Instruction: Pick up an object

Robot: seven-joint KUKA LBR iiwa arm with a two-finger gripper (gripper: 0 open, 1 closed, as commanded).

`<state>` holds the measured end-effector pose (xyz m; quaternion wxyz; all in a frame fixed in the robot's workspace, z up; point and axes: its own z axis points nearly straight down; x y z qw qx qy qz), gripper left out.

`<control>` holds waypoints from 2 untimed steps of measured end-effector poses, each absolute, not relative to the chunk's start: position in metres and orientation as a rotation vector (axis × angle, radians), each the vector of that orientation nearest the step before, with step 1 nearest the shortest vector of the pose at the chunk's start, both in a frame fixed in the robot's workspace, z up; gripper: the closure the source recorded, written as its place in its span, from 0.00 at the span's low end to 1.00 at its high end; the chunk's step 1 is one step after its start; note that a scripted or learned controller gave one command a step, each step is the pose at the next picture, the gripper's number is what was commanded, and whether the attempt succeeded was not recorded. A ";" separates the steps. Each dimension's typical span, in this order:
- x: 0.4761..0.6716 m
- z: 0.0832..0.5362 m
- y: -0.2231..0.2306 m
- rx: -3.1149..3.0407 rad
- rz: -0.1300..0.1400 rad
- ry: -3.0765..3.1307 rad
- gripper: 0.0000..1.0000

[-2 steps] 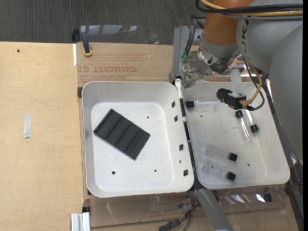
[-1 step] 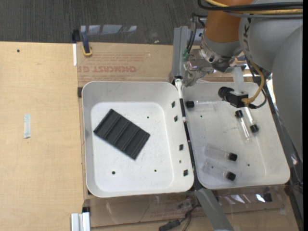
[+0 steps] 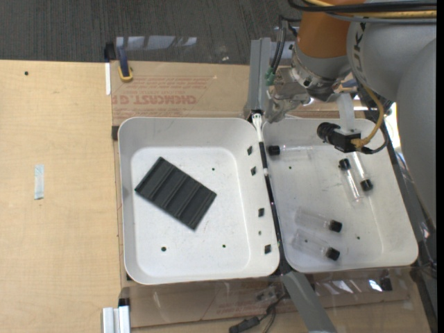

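Camera view: the candidate objects are clear vials with black caps (image 3: 316, 222) in the right bin (image 3: 399, 255), below the pincer (image 3: 277, 106) and apart from it. A dark ribbed panel (image 3: 175, 192) lies in the left bin (image 3: 132, 255), below-left. Pincer opening cannot be determined; nothing is seen held. Risk: round vials may roll from closing jaws; the flat panel offers little edge to grip.

The light wooden bench (image 3: 48, 255) carries two shallow white bins side by side. The right bin (image 3: 388, 255) sits below the gripper (image 3: 281, 106); the left bin (image 3: 132, 255) lies beyond its fingers, beside brown cardboard (image 3: 180, 92).
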<state>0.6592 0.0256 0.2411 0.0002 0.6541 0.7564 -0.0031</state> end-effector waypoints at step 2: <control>0.659 0.259 -0.022 2.050 -0.004 2.381 1.00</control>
